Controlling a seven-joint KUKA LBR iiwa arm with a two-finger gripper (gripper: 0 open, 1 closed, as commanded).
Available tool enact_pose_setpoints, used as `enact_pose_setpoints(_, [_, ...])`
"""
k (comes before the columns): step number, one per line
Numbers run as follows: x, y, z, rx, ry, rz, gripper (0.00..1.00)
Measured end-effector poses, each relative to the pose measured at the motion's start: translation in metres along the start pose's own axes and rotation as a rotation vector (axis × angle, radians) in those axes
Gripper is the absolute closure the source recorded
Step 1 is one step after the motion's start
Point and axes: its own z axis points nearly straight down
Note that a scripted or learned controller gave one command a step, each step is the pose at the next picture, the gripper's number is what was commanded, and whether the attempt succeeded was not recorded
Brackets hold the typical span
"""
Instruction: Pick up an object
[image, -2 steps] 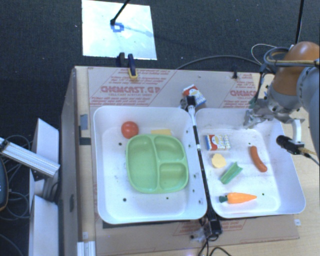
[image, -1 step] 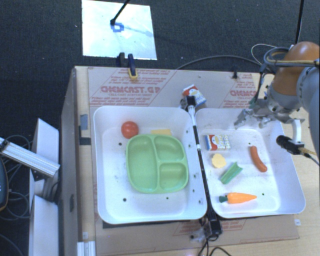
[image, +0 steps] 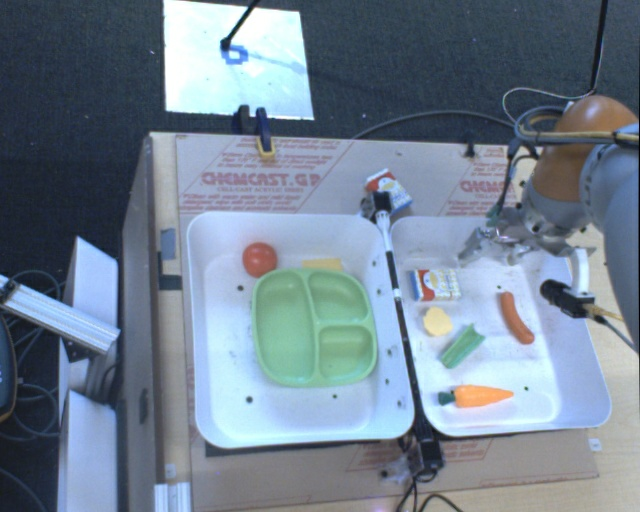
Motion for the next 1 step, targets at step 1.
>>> enact_pose_setpoints(1, [-0.0006,0.0012,-0.0118,-0.004,-0.002,-0.002,1.00])
